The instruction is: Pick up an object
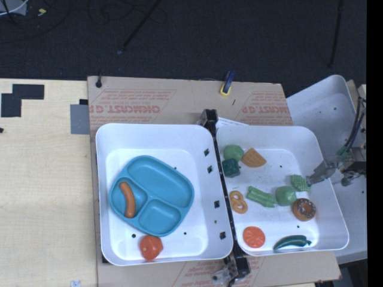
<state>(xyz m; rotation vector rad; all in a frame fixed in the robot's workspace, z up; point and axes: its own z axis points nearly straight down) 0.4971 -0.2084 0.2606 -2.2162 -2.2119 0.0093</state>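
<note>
Camera view: the claw (pixel 312 178) reaches in from the right over the right bin (pixel 326 154), its tip just beside a small light-green piece (pixel 299 182). Can't tell if the claw is open or closed, too small and dark, and nothing visibly sits in it. Judging from that, the pick is not done: every object lies on a bin floor.

Likely target is that green piece. Near it lie a green ball (pixel 285 194), a donut (pixel 304 208), a green stick (pixel 259 196), a pretzel (pixel 238 201), an orange disc (pixel 254 237) and a dark green pepper (pixel 292 242).

The left bin (pixel 111 139) holds a blue tray (pixel 160 190) with a sausage (pixel 127 198) in it, and a tomato (pixel 151 247) beside the tray.

Hard to make out: claw tip contact with the green piece and the arm body at the right edge, which is cut off.
</note>
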